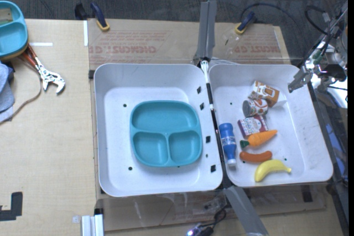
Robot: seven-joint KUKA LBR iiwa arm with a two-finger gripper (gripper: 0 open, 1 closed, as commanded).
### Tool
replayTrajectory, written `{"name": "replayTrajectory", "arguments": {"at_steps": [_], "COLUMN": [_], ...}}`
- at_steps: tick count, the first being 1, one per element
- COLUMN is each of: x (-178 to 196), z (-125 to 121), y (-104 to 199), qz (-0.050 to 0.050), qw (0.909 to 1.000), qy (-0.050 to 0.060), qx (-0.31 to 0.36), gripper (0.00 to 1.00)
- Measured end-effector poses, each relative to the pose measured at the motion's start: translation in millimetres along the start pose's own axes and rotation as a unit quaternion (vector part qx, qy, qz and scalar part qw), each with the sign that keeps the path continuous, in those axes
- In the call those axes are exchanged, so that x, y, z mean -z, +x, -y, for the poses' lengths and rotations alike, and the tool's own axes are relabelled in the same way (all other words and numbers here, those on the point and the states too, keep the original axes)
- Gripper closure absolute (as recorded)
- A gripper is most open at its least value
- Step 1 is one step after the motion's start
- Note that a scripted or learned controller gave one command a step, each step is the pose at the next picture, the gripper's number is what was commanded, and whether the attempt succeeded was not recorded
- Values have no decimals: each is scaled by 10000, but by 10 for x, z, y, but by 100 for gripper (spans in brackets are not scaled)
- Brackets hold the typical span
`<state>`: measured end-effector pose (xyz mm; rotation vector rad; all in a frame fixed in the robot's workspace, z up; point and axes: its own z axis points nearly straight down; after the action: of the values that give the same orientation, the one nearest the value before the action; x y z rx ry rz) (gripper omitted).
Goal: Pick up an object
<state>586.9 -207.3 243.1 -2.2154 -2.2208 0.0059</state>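
Note:
The right bin [310,135] holds several small items. A blue bottle [227,142] lies along its left wall. An orange-and-white carton [265,93] sits toward the back, above a small can [255,108] and a red packet [252,125]. Below them lie a carrot [260,138], a red sausage [255,156] and a yellow banana [271,169]. My gripper [303,77] hangs at the bin's far right rim, right of the carton and apart from every item. Nothing is seen in it.
The left bin [110,119] bears a teal divided plate [166,134]. A metal divider post [207,30] stands between the bins at the back. On the bench to the left lie a wrench [48,78] and a teal bowl [11,27]. Cables run at the right edge.

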Motion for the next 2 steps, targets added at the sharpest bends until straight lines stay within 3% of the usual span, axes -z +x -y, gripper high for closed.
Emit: {"name": "replayTrajectory", "arguments": {"at_steps": [1, 2], "x": [55, -100], "z": [-12, -358], "y": [-4, -148], "qz": [-2, 12], "qw": [10000, 9006], "qy": [25, -29], "qx": [20, 4347], "gripper": [100, 100]}}
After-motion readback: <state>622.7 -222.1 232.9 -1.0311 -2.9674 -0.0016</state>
